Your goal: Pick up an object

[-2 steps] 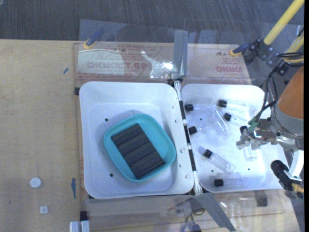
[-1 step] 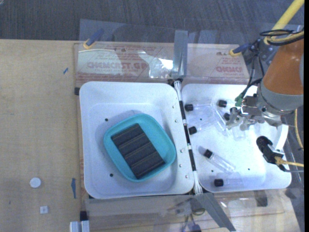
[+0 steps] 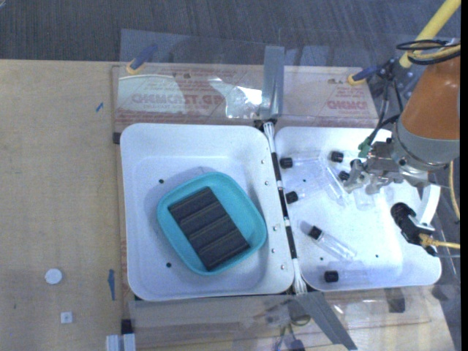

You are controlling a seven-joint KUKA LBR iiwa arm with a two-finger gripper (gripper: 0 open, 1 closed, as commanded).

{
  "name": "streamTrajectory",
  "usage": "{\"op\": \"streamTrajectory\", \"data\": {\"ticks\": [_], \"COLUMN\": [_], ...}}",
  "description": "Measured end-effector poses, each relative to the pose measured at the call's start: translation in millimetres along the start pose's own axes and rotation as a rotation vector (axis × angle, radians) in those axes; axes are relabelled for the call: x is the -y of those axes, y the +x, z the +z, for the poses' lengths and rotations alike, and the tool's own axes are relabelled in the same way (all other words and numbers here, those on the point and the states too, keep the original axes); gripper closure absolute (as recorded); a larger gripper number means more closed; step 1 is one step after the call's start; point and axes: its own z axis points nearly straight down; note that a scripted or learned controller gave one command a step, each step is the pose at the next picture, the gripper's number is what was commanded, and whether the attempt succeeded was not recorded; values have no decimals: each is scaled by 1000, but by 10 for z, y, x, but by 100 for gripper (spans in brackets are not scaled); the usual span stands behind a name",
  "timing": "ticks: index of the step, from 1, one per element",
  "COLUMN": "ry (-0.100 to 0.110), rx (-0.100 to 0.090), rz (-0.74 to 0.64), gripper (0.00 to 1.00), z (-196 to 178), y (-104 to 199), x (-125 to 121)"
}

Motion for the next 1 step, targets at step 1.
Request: {"op": "streamTrajectory", "data": {"ticks": [1], "ry": [-3], "rx": [1], "rz": [-1], "gripper": [100], "z": [-102], "y": [-3], "x": [-10]}}
